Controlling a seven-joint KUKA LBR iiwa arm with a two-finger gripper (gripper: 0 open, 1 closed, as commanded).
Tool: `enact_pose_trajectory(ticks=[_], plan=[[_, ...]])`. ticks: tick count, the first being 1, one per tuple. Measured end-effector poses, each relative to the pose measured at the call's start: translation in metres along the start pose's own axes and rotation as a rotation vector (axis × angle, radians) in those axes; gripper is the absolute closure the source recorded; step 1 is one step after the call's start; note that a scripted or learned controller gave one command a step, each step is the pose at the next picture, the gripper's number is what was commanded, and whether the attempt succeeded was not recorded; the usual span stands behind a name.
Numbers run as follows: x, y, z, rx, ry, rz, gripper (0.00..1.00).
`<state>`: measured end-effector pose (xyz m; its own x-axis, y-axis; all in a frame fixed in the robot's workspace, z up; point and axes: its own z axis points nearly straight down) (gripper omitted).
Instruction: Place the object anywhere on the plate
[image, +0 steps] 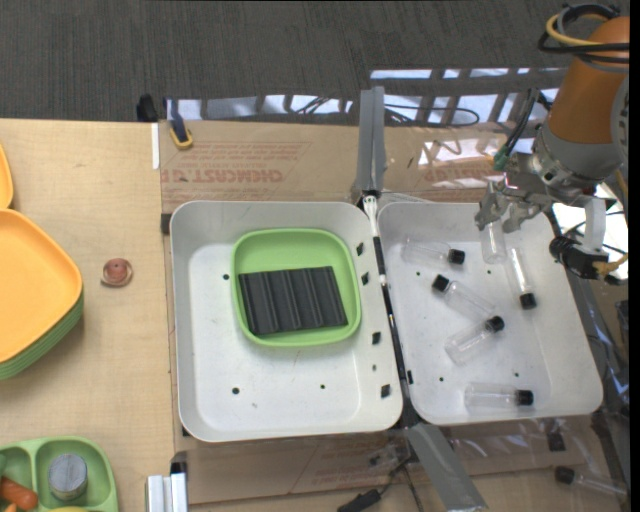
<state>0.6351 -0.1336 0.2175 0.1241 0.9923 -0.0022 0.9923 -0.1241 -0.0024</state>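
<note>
Clear tubes – black-capped (five, seemingly) – lie scattered.

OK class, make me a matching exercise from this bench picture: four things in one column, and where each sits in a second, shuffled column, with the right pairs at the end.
Things:
1. green plate
2. clear vials with black caps
3. gripper
4. small red knob

Places:
A. on the bare wooden bench, left of both bins
B. in the left bin, with a dark ribbed mat on it
C. over the far side of the right bin
D. lying scattered in the right bin

Pairs: 1-B, 2-D, 3-C, 4-A
</note>
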Motion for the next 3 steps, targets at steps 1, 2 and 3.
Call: enact_pose_trajectory(ticks=[1,2,3], plan=[[0.01,-0.043,0.028,0.002,0.002,-0.121,1.0],[0.017,-0.084,0.042,0.001,0.002,-0.151,1.0],[0.09,-0.086,0.026,-0.002,0.001,-0.305,1.0]])
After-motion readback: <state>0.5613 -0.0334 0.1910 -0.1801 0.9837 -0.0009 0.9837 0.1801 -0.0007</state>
